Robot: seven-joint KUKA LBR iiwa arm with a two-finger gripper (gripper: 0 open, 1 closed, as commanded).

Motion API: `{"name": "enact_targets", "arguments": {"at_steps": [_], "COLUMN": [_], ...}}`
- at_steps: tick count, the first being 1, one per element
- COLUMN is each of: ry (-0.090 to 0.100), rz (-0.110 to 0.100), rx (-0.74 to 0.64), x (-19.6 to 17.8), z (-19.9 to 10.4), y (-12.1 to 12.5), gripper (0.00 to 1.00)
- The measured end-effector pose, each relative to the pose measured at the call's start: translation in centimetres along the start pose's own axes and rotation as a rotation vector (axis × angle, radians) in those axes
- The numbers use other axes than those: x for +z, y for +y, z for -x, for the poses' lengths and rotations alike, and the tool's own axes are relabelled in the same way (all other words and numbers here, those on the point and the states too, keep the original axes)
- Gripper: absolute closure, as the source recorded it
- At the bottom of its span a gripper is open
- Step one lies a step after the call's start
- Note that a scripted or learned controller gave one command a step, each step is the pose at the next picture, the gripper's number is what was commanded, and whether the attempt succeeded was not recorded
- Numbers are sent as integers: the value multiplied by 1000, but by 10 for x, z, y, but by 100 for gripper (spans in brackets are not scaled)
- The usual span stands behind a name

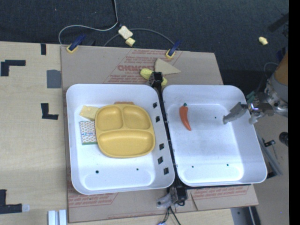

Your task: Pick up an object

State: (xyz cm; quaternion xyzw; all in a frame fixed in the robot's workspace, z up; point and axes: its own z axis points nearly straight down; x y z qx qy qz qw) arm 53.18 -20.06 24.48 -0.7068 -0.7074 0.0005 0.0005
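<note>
Over the right-hand rim of the right bin (243, 139), my gripper (233, 113) reaches in from the side, its grey tip pointing down and leftward into the white tray. Whether my hand is open or closed I cannot tell from this angle; nothing shows in its grasp. The orange band on my arm (282, 69) is just visible at the far right edge.

The one thing lying in this bin is a small orange carrot (186, 117) with a green stub at its upper end. It rests on the bin floor near the left wall, running roughly top to bottom in the view, and it sits well apart from my gripper, with bare white floor between us.

Beside it, the left bin (117, 177) holds a yellow divided plate (125, 130) with three compartments, lying flat near the middle. A pale yellow wedge (87, 111) pokes out at the plate's upper left edge, and a small patterned card (86, 131) lies just below that, touching or tucked under the plate's left side; I cannot say which.

Both bins rest on a sheet of brown cardboard (136, 64) with red printing. Two blue clamps (76, 43) pin its back corners. A tan triangular scrap (167, 67) and a small yellow lump (146, 72) lie on the cardboard behind the bins, close to the black clip (158, 80) joining them. A white cable (101, 29) loops across the dark floor beyond.
</note>
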Motion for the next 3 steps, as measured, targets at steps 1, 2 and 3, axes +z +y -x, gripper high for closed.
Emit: {"name": "enact_targets", "arguments": {"at_steps": [1, 2, 3], "ry": [5, -2, -4], "rz": [-11, 3, 7], "rx": [-5, -5, -2], "x": [148, 159, 148], "z": [-55, -93, -91], "y": [26, 88, 87], "gripper": [0, 0, 100]}}
